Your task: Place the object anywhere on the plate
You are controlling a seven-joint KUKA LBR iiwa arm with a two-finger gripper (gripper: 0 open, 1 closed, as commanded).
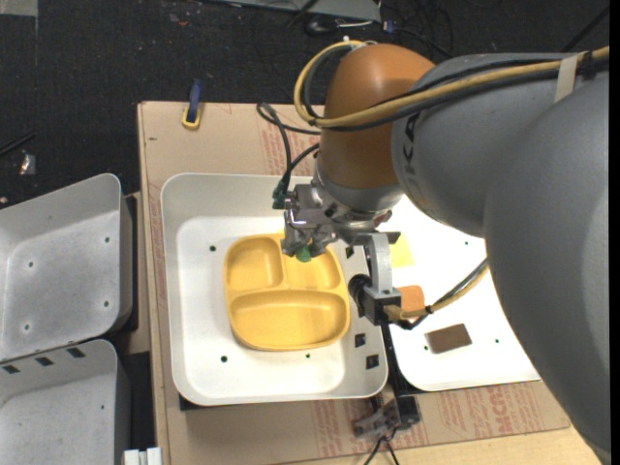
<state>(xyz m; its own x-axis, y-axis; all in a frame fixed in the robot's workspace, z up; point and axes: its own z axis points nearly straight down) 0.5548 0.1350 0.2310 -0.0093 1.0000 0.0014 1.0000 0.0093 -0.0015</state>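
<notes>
Nearest, right of the plate (281,320) and in the other bin (484,356), lie a brown tile (449,338) and, just beyond it, an orange block (412,298), both apart from the plate. The yellow plate sits in the left bin (194,356), and over the right end of its far compartment hangs the gripper (305,243) with a small green thing (304,254) at its tip, though I cannot tell whether it is clenched on that thing or released. Beyond the plate rises the arm (373,124), and farther off, on the bench, a blue-and-yellow clamp (193,107).
</notes>
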